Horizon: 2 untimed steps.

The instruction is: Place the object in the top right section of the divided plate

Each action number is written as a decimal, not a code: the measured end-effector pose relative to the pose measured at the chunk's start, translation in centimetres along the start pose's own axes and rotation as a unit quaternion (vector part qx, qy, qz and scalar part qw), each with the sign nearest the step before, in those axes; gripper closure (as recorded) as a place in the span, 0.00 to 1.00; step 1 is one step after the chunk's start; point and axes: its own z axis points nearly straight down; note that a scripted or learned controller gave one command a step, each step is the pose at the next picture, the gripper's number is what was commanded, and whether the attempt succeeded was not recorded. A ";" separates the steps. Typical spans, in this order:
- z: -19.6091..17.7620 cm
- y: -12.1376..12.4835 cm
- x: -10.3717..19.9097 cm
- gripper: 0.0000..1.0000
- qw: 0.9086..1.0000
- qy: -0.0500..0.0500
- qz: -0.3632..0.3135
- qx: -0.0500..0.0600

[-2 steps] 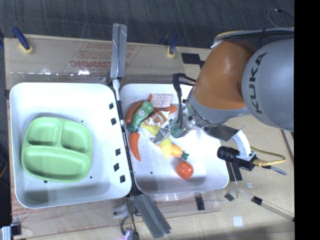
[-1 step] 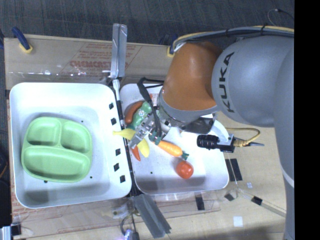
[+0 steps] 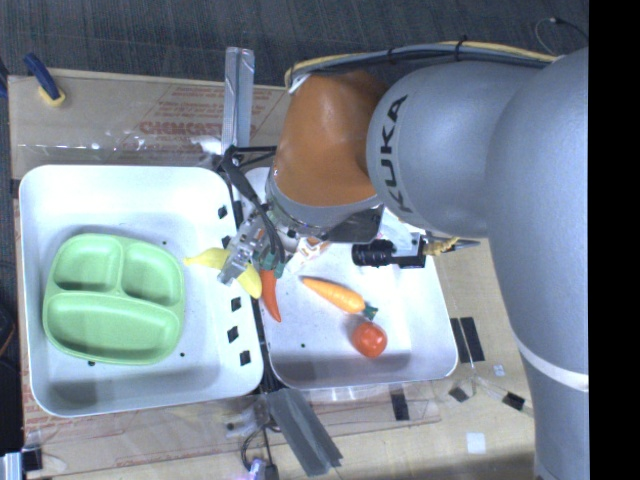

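Hovering right over the wall where the two bins meet, the hand (image 3: 243, 258) sits low at the left edge of the right bin (image 3: 420, 353), and a yellow banana-like piece (image 3: 212, 259) shows at its tip, one end poking left over the left bin (image 3: 120, 183), another yellow bit just below the fingers; whether the fingers truly pinch it I cannot tell. A slim red-orange chili (image 3: 270, 296) hangs just beside it, pointing down along the divider. Further right in the same bin lie a carrot (image 3: 336, 294) and, just below its green end, a red tomato (image 3: 368, 339), both near the hand's path back. Over in the left bin, the green divided plate (image 3: 113, 298) rests toward the left wall, well apart from the hand, with bare white floor between them. The big grey arm (image 3: 470, 128) covers the right bin's upper half.
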 end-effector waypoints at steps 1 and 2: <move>0.0 0.0 0.0 0.00 1.000 0.000 0.000 0.000; 0.4 1.2 3.3 0.00 1.000 0.001 -0.002 0.001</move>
